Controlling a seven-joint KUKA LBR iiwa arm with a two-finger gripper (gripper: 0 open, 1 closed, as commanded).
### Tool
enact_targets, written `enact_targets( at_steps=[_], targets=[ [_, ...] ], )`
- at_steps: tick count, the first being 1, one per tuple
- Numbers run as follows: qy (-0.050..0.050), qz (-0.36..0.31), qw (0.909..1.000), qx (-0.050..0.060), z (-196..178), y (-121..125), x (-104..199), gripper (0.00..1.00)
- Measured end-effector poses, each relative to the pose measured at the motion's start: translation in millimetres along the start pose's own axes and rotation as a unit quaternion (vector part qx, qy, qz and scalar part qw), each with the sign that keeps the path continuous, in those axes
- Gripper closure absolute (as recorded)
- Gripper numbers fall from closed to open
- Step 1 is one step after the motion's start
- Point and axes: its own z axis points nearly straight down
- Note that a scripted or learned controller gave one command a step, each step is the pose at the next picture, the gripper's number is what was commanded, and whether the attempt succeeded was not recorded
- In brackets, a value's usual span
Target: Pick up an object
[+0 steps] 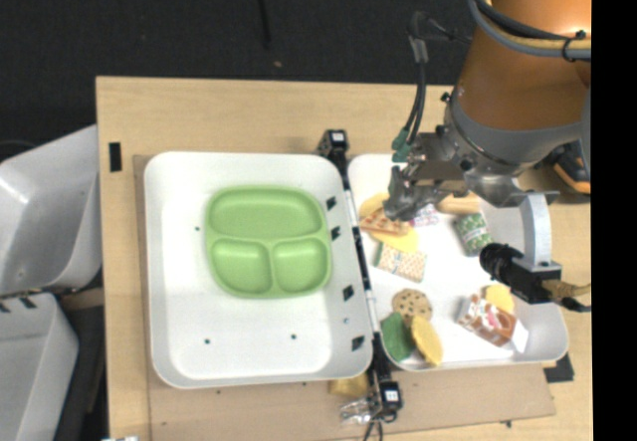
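Seemingly poised for a grab, the pincer (401,202) on my KUKA arm (528,41) hangs low over the far-left corner of the right-hand bin (542,354), seen from the fixed camera above the counter (119,120). It sits just over an orange wedge (378,225), possibly a toy pizza slice, which lies close to the wall beside the left-hand bin (169,330). From this slant I cannot tell whether the pincer is released or clenched, and nothing shows as held.

The risks, as I judge them: the wedge looks flat and thin, so the pincer could skate over it and come up with nothing. A yellow cracker (400,261) lies just below the wedge, touching or overlapping it, so a grab might drag both or nudge one aside. The bin wall is near on that side, and a slight offset could put the pincer against the rim.

Right-hand bin:
- the orange wedge and yellow cracker at the far left
- a green can (472,230) toward the far side
- a chocolate-chip cookie (411,305) lower down
- a green piece (396,337) and a yellow piece (427,339), touching, at the near-left corner
- a red-and-white wrapped snack (488,318) at the near right

Left-hand bin:
- a single green divided plate (267,240), nothing in its three compartments, resting about centre
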Motion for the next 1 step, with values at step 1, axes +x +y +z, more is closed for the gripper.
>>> enact_targets(
  at_steps=[1],
  targets=[
    [-0.003,-0.007,0.9999,0.008,-2.0,0.9,-0.1,1.00]
  ],
)
